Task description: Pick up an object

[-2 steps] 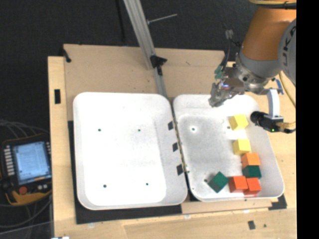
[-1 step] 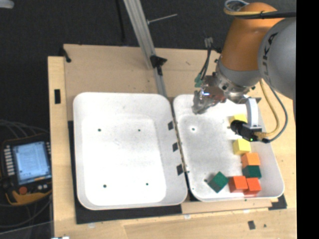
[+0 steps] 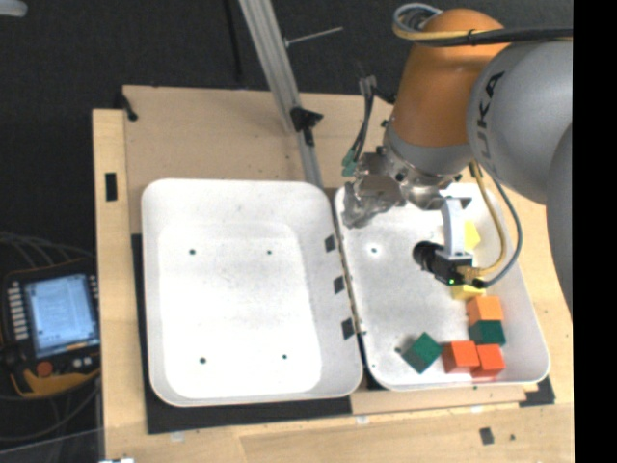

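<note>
- We see a wooden worktop (image 3: 241, 114) from above, carrying two shallow white bins side by side.
- The grey arm (image 3: 540, 114) with its orange band reaches in from the right and hangs over the right bin (image 3: 386, 278).
- The left bin (image 3: 241, 287) lies bare white beside it.
- The tool (image 3: 359, 201) sits low over the right bin's upper left corner, near the wall between the bins; we cannot tell its state.
- The blocks cluster at the right bin's lower right, well apart from the tool: an orange block (image 3: 485, 309), a dark green block (image 3: 488, 332) just below it, two red-orange blocks (image 3: 474, 357), and a green block (image 3: 421, 352) to their left.
- The green block lies turned diagonally to the bin walls; it looks too cube-like for us to name a long axis.
- We judge the risks as these: a descent here would close on nothing, and among the touching blocks the tool could push neighbours aside.
</note>
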`<state>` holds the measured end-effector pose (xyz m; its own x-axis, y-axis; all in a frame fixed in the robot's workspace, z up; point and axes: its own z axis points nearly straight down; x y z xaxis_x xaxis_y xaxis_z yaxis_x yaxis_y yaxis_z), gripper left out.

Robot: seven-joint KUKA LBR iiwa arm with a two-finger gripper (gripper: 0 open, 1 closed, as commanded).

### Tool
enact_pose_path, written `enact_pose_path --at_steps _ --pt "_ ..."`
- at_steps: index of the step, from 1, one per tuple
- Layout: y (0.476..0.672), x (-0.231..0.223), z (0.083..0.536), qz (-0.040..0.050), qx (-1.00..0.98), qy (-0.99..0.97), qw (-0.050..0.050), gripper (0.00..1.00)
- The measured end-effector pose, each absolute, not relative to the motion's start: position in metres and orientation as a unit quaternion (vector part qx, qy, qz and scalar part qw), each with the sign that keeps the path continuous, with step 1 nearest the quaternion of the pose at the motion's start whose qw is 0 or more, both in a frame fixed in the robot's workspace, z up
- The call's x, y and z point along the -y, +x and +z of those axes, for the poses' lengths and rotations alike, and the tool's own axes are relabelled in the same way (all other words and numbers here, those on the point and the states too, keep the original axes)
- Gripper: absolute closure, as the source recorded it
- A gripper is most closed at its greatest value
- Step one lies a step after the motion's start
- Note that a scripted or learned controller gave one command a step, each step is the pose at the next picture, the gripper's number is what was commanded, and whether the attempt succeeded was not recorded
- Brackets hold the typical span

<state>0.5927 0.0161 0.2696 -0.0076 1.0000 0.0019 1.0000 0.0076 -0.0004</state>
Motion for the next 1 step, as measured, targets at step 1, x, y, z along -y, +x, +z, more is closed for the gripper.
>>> enact_pose_path --at_steps 1 --pt "0.5771 -0.0674 0.2509 0.0004 0.709 -0.705 0.001 1.00"
